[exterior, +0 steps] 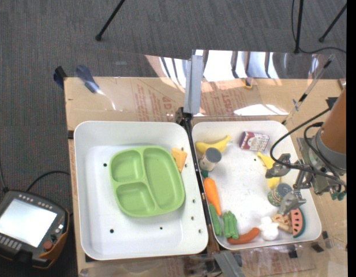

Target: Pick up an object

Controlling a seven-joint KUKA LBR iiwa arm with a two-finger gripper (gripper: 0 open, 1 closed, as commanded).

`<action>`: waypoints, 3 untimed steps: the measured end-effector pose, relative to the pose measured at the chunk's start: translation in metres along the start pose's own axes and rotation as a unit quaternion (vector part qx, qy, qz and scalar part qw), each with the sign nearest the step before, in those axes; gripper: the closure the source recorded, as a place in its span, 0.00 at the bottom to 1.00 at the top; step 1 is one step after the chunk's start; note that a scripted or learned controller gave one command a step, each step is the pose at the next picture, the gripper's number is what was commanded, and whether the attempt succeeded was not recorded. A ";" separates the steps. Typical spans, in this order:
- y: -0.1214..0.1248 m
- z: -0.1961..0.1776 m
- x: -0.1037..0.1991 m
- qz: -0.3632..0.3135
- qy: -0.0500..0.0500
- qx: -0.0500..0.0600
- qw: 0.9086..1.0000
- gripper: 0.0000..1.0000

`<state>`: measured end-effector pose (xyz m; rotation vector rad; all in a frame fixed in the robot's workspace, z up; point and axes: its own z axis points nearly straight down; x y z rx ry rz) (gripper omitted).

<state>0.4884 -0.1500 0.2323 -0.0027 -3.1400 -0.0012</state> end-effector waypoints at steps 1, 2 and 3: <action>-0.020 0.103 -0.092 -0.015 0.005 -0.002 1.000 0.00; 0.054 0.147 -0.115 -0.027 0.001 -0.002 1.000 0.00; -0.028 0.144 -0.110 0.040 -0.002 0.000 0.999 0.00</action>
